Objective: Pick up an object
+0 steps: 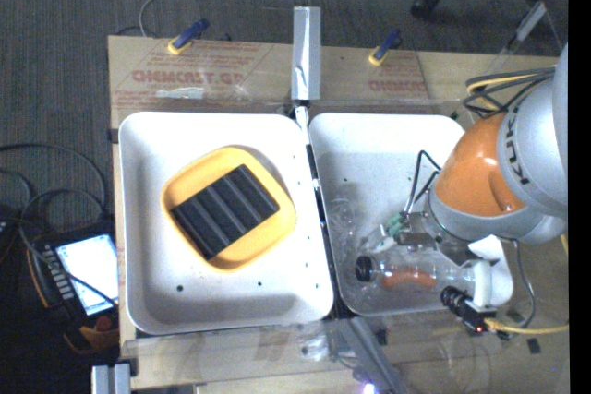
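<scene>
- So I had the arm reaching in over the right bin, wrist low near that bin's front right corner, and the step in hand looked like lining up a grab on the clear bottle.
- The bottle lay on its side along the front edge of the right bin, dark cap pointing toward the wall shared with the left bin, something orange-red showing through the plastic.
- The pincer sat just behind the bottle's middle, more or less over it. Couldn't tell from my feed if it was touching the bottle, and I couldn't tell if the pincer was spread or pressed together, since the wrist and cables covered that bit.
- If I was doing this step right, I'd have wanted the pincer straddling the bottle across its narrow width, not along its length, and centred on the body, not the cap end. It's round, see-through and probably slick, so my guess was it would roll or squirt out toward the front wall if pinched off-centre.
- Also would've kept the descent slow; the bottle was close to the front wall, so not much room on that side.
- The other candidate was the yellow tray with a black ribbed insert, sitting mid left bin, well apart from the pincer. Looked too wide for a pinch anyway.
</scene>
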`<state>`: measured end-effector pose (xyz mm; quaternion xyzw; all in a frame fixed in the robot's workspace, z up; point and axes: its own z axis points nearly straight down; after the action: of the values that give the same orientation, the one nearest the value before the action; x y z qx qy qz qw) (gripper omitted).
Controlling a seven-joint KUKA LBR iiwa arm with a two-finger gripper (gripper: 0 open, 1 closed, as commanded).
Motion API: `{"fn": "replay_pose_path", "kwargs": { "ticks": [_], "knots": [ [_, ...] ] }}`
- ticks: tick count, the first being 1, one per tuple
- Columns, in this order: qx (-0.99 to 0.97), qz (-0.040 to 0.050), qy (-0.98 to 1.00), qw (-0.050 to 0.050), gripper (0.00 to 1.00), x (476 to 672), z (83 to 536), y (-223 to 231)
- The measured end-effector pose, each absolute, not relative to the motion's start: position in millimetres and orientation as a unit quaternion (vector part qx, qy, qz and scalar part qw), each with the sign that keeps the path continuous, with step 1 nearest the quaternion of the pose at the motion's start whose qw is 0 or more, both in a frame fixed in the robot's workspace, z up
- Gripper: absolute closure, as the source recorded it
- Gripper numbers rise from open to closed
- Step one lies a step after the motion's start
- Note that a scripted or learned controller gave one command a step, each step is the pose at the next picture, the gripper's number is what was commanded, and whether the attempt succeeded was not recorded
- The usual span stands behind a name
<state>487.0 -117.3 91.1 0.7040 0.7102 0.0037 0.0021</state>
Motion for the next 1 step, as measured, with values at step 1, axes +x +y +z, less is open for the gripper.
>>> {"fn": "replay_pose_path", "kwargs": {
  "ticks": [1],
  "knots": [
    [0.683,0.0032,0.731,0.007,0.0,549.6,91.4,-98.1]
  ]
}}
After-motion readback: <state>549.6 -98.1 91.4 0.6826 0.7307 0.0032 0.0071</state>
